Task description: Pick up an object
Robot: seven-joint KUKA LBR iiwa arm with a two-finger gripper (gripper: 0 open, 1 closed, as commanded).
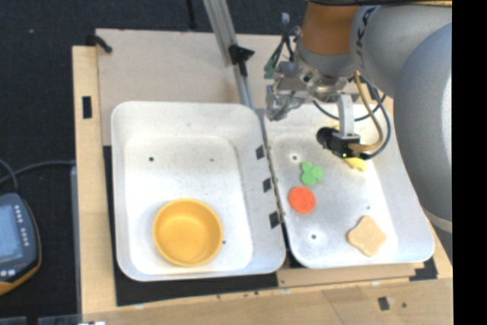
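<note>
Count on desk: 2 white bins, left bin and right bin. Left bin: 1 yellow bowl. Right bin: 3 small items, namely 1 green clover, 1 orange-red disc and 1 tan block. Loose items total: 4. Each kind is present once.

I see a pale brown surface under my jaws, one white bin on it down-left of them, a second white bin down-right, side by side.
</note>
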